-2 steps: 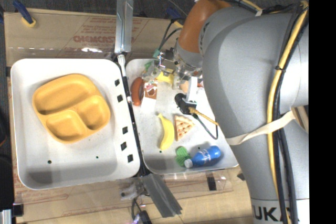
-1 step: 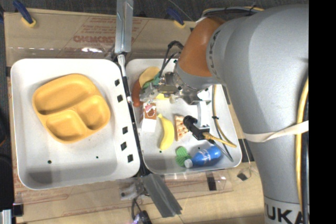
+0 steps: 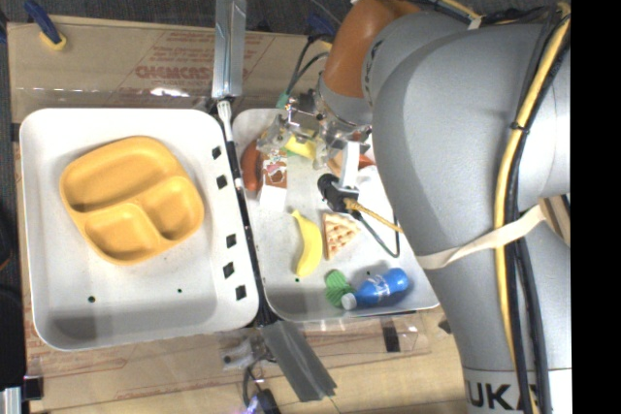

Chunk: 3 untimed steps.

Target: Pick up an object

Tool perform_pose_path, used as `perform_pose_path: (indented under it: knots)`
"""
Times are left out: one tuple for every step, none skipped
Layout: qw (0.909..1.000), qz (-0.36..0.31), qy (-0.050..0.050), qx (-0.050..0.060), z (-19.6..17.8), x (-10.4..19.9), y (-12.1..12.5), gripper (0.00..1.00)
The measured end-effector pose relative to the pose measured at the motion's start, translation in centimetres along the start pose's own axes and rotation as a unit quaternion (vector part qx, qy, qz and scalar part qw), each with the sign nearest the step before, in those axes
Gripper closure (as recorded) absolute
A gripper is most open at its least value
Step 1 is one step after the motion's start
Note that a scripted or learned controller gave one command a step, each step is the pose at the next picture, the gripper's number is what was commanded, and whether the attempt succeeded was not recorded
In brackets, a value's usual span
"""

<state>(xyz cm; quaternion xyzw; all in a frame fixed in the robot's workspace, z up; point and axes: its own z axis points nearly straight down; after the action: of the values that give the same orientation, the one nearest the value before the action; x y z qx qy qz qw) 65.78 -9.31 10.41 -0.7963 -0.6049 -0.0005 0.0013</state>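
Toys for picking lie scattered in the right bin [image 3: 291, 305]: a banana [image 3: 309, 245], a pizza slice [image 3: 340, 233], a blue bottle [image 3: 381, 287] beside a green piece [image 3: 336, 287], and a hot dog [image 3: 252, 167] by the left wall. The left bin [image 3: 39, 238] carries a yellow divided tray [image 3: 131, 197].

The hand [image 3: 312, 143] hangs low over the far end of the right bin, among a small yellow piece [image 3: 299, 148] and other bits under the wrist. Whether it is apart or together I cannot tell; metal parts and clutter hide it, and nothing can be seen gripped.

By my reading, the step in hand is the reach down onto a target at that far end. The next move calls for settling squarely over one item and closing on it without catching a neighbour. The banana and pizza slice lie nearer the camera, apart from the hand; the hot dog lies just to its left.
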Motion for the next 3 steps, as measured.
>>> perform_pose_path:
  knots:
    - [0.9998, 0.011, 0.002, -0.014, -0.1, -0.3, -1.9, 0.0]
    - [0.9947, 0.103, 0.0, -0.002, -9.0, 3.4, -5.4, 0.0]
    - [0.9816, 0.191, -0.001, 0.0, -1.7, -1.2, -4.2, 0.0]
